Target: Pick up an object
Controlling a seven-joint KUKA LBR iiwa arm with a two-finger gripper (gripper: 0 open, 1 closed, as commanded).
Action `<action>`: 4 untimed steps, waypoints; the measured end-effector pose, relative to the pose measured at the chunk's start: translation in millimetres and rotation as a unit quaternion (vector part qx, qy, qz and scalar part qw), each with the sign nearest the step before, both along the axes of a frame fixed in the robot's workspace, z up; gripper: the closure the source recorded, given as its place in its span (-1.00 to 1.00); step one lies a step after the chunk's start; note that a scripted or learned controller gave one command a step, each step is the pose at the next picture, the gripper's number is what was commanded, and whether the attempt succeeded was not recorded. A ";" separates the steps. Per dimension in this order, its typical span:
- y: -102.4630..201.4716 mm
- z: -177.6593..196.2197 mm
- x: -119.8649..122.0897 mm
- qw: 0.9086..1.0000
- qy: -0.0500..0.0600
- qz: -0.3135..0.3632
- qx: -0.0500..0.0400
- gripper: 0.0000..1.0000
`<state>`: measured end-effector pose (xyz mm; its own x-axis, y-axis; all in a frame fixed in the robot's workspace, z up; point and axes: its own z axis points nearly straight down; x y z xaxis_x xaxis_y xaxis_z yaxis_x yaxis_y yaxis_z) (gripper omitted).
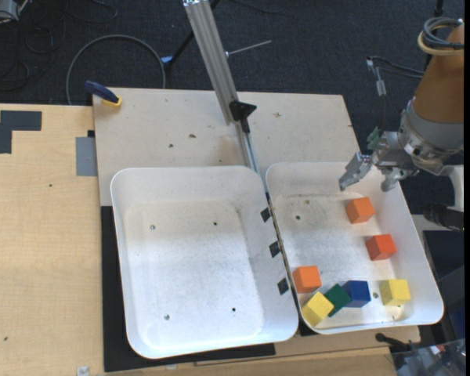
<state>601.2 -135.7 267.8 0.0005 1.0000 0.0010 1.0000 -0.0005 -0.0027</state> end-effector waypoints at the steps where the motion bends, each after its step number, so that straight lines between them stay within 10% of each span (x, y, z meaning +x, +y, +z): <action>1: -64.1 -66.8 18.1 1.000 0.002 -0.002 -0.001 -1.00; 4: -72.7 -151.4 46.7 1.000 0.001 0.002 0.000 -1.00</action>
<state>647.9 -208.4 116.4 -0.0037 1.0000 0.0008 1.0000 0.0037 -0.0040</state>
